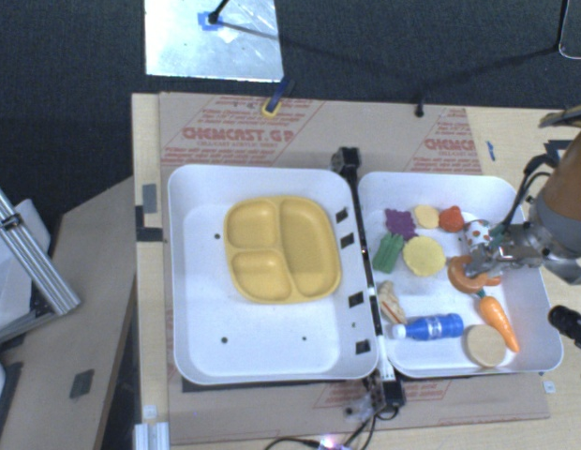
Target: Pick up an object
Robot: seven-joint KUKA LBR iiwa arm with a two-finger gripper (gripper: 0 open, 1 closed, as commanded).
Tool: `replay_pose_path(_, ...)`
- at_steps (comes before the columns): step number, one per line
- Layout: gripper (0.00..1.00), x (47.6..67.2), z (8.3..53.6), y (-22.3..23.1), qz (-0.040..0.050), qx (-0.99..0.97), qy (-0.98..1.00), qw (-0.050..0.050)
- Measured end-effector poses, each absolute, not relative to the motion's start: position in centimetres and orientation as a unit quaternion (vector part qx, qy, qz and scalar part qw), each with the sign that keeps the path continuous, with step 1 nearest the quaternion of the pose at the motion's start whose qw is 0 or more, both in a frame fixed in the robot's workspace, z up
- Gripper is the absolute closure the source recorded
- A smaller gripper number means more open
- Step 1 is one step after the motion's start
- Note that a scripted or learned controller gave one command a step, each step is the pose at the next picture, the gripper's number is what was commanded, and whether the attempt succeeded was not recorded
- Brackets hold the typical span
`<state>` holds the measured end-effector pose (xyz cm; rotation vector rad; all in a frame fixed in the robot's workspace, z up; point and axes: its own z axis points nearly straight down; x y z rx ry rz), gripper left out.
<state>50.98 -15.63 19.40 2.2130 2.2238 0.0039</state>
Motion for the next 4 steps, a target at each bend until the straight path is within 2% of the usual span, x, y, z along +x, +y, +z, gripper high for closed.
replay_pose_path(1,1.0,51.1,22.6,-15.6,0.0014,0.705,0.709,0.003)
replay_pose_path(2,1.0,51.7,21.8,-9.8,0.0015,0.704,0.711,0.0)
replay_pose_path(4,1.0,51.4,23.4,1.7,0.0017,0.703,0.711,0.0)
